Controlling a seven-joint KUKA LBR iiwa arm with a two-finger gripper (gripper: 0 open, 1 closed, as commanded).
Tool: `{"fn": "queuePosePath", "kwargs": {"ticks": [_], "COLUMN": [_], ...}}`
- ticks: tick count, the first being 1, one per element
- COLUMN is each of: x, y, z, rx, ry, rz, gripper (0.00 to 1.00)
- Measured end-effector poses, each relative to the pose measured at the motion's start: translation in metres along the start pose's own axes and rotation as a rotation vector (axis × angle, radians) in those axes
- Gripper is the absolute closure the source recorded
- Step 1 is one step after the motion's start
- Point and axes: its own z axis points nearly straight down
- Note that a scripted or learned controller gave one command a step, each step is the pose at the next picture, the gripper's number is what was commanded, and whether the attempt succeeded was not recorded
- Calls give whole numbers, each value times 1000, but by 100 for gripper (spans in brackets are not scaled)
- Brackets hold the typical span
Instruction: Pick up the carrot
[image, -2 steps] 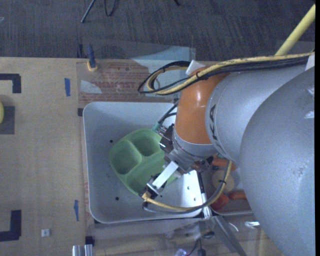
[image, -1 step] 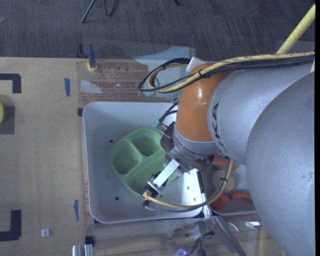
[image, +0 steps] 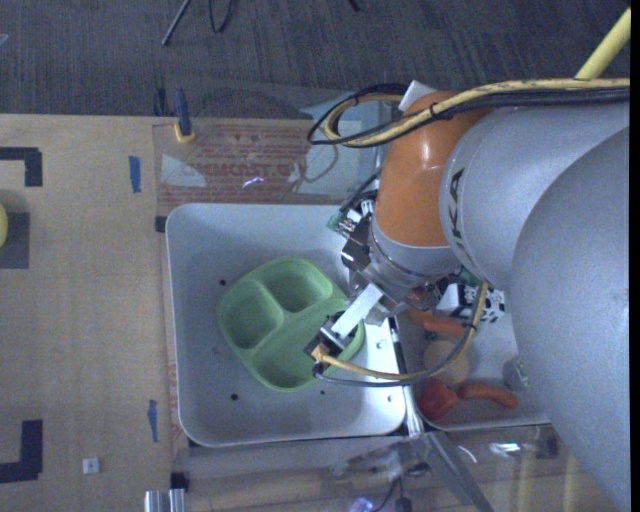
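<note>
**Carrot in the right bin, end effector over the left one**

The carrot (image: 487, 395) lies near the front of the right bin (image: 470, 418), its long axis running about left to right, beside a red round thing (image: 437, 399). The end effector (image: 330, 350) hangs over the green divided tray (image: 275, 320) in the left bin (image: 200, 300) (whether it is open or closed I cannot tell). So the carrot lies to its right, across the bin wall. I can read no writing.

Dim, soft-focus frame; arm (image: 540, 250) shadows the bin (image: 200, 400).
</note>
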Motion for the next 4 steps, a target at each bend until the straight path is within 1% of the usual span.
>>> {"fn": "queuePosePath", "kwargs": {"ticks": [1, 2, 3, 4], "x": [16, 24, 61, -10], "y": [62, 81, 64, 43], "z": [12, 23, 65, 14], "rx": [0, 0, 0, 3], "ry": [0, 3, 3, -2], "rz": [205, 670, 723, 468], "gripper": [100, 100, 100, 100]}}
